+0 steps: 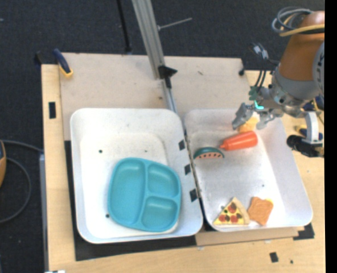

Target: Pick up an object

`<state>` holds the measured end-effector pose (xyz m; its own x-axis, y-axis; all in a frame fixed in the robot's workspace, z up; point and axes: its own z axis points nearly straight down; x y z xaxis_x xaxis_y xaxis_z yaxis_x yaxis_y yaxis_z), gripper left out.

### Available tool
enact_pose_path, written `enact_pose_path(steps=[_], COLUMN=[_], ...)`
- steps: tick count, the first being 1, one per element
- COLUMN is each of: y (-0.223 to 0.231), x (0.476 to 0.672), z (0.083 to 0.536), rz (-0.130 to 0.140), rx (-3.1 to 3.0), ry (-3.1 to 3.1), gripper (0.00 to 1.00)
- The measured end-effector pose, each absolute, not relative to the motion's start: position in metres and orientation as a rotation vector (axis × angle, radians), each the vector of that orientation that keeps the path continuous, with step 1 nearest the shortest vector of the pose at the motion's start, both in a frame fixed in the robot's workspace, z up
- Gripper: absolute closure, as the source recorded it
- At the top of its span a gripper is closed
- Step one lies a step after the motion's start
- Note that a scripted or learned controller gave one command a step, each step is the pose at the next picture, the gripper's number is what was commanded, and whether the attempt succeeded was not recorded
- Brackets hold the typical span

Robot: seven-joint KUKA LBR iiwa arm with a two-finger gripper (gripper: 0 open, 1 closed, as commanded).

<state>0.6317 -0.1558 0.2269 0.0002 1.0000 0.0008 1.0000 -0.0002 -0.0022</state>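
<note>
So far to my gripper's left sits the blue divided plate (144,194) in the other bin, no concern of mine. Nearer, down-left of my gripper (250,117), lies the watermelon slice (208,153), and just below my fingertips the orange carrot (240,141). I judge the carrot the best pick: drop straight and straddle its narrow width. My fingers look spread and empty, though the view is coarse. My wrist hangs over the bin's far right corner.

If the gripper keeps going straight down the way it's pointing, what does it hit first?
Most likely the carrot, lying just below the gripper in the right bin; depth is hard to judge from this slanted view.
</note>
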Motion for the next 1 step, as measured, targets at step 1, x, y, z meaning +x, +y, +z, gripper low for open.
enact_pose_path(steps=[1], y=[-0.1557], x=[0.6327], z=[0.2290], rz=[-0.002], rx=[-2.222], ry=[-2.223], gripper=[0.00])
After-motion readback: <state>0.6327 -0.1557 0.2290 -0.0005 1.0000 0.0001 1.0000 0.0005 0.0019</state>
